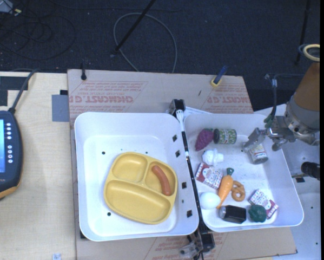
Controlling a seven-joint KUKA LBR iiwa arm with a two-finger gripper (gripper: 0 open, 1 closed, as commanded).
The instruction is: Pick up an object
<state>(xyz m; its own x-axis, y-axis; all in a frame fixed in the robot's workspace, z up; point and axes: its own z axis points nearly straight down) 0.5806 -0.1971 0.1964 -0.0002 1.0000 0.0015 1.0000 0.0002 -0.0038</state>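
- A small silver can (258, 155) lies near the far right edge of the right bin (291, 199), right at the gripper (255, 141); whether it is gripped cannot be told.
- Just left, by the far edge: a green-labelled jar (225, 136) and a purple piece (204, 138).
- Toward the near edge: a carrot (225, 187), pretzel (238, 190), white egg (209, 200), black block (233, 214).
- The left bin (91, 145) holds a yellow divided plate (134, 199) with a sausage (162, 179).

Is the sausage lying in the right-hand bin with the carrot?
No, the sausage lies on the yellow tray in the left bin, while the carrot is in the right bin.
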